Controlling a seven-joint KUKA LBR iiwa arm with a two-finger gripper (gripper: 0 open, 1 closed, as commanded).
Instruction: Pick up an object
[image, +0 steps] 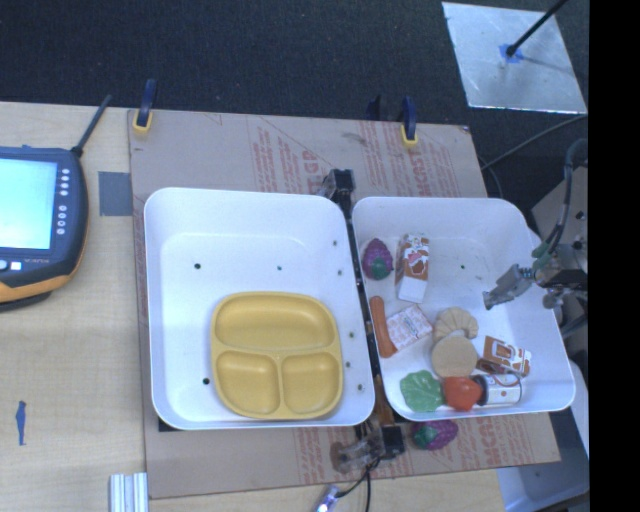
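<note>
A slanted overhead view of 2 shallow white bins set side by side on a cardboard sheet (300, 150), which is clamped at its upper edge so the bins cannot slide. The left bin (170, 240) holds a yellow divided plate (277, 352) with 3 compartments, lying flat in its lower half. The right bin (470, 222) holds the candidate objects, gathered in its left and lower part: a purple grape bunch (377, 258) at upper left; a small carton (413, 266) just beside it; an orange sausage (380, 326) lying along the left wall; a small white packet (409, 326) touching the sausage; a croissant (458, 321) resting against a round tan bun (454, 355); a green leafy piece (421, 391) and a red tomato (461, 393) at the lower edge; and a brown-and-white box (503, 357) at lower right. Another purple item (434, 434) lies outside the bin, on the cardboard below it.

The gripper (503, 288) enters from the right edge of the frame and hangs over the bare right-hand floor of the right bin, apart from every object. Nothing lies between its fingers; how wide they stand cannot be told at this size. The croissant is the nearest object, to its lower left. No pick is yet made, judging by this layout. A handheld control pendant (30, 225) rests at the far left of the bench.
</note>
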